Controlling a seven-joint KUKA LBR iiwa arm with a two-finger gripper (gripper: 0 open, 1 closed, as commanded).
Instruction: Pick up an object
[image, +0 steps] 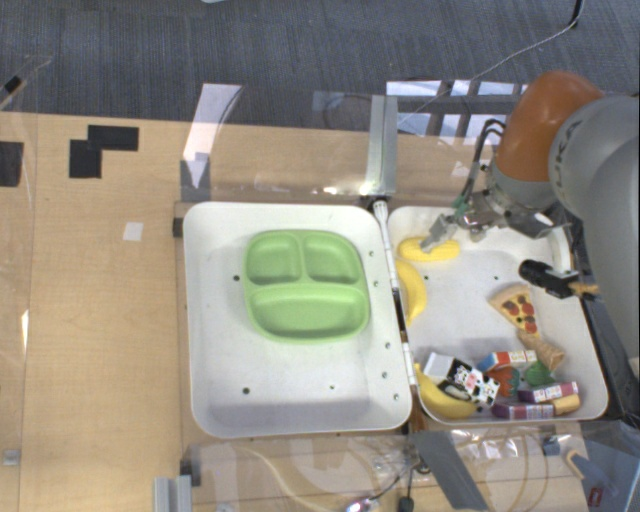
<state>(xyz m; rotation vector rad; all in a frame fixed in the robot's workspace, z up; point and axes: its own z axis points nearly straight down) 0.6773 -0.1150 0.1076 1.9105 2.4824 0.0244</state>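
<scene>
My gripper (441, 234) hangs low over the back left corner of the right bin (592, 385), its tip right at the upper end of a curved yellow banana (414, 290) that lies along the bin's left wall. I cannot make out whether anything is held. A toy pizza slice (518, 308) lies to the right of the bin's middle. A second banana (443, 401) rests at the front left of that bin.
The left bin (215, 390) holds a green divided plate (303, 285). At the front of the right bin a pile gathers a black-and-white block (468, 380), small coloured blocks (510, 372), a purple bar (545, 402) and a brown cone (548, 352). The grey arm (590, 150) overhangs the back right.
</scene>
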